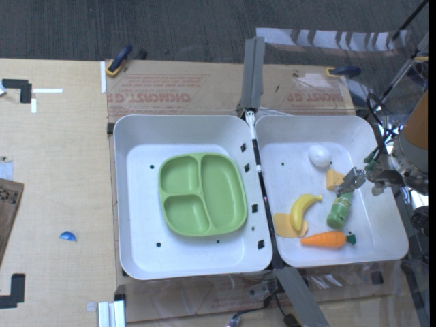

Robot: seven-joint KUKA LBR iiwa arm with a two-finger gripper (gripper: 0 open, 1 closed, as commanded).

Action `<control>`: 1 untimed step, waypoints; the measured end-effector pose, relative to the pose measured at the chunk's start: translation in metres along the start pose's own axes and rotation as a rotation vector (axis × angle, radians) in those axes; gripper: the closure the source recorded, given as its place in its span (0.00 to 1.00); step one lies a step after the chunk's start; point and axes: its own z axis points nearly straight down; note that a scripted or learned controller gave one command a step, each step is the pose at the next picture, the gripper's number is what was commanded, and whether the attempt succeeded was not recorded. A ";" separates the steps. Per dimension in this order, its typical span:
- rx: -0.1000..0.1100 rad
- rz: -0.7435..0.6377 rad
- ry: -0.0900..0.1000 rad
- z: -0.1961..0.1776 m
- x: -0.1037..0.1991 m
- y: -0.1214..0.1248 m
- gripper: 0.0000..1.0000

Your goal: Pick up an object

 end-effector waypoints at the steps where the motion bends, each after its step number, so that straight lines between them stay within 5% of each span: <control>1: -0.001 0.201 0.000 0.103 0.003 0.035 0.00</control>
